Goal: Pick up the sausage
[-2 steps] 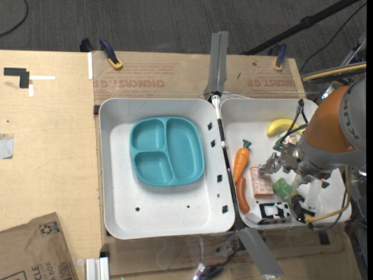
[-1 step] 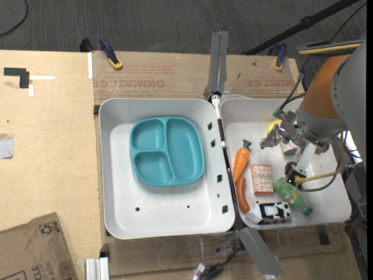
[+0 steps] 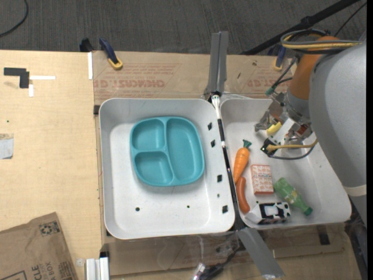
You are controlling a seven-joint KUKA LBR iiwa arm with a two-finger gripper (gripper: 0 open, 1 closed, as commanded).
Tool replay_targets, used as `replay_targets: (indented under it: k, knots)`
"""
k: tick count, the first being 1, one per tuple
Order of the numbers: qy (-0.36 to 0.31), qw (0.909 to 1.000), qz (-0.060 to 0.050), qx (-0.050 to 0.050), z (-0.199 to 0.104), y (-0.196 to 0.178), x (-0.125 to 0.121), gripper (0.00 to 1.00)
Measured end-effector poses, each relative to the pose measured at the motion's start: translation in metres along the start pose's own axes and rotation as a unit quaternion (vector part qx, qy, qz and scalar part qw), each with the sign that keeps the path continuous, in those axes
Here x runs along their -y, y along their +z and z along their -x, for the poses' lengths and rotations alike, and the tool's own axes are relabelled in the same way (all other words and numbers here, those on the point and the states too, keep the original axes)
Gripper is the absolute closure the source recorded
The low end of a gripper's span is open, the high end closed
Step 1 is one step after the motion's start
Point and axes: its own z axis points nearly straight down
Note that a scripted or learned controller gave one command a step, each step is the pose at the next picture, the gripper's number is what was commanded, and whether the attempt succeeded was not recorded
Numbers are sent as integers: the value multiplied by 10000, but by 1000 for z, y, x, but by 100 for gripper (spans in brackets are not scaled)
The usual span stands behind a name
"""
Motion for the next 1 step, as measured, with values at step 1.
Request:
replay_targets:
  k: [1]
  knots:
    - [1290,9916,-17,-1,109,1,67,0]
